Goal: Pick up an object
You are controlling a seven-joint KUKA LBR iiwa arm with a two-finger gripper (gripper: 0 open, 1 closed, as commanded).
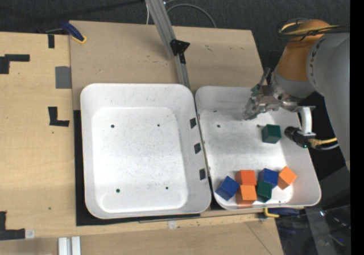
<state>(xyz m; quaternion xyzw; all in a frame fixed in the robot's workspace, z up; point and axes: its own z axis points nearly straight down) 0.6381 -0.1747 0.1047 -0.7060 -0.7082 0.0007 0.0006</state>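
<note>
Gripper (254, 107) sits over the far end of your right bin (227, 100); you can't tell its state from this angle, nothing visibly held. Count seven blocks, all in the right bin: one dark green block (271, 133) alone just beside the gripper, apart from it. Six clustered at the near end: two blue, three orange, one green (264, 190). Left bin (91, 100) sits alongside.

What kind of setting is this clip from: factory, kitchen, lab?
Most likely a robotics lab bench for grasping trials: two shallow white bins on a plywood bench, coloured toy blocks in the right bin, and a KUKA arm reaching in.
</note>
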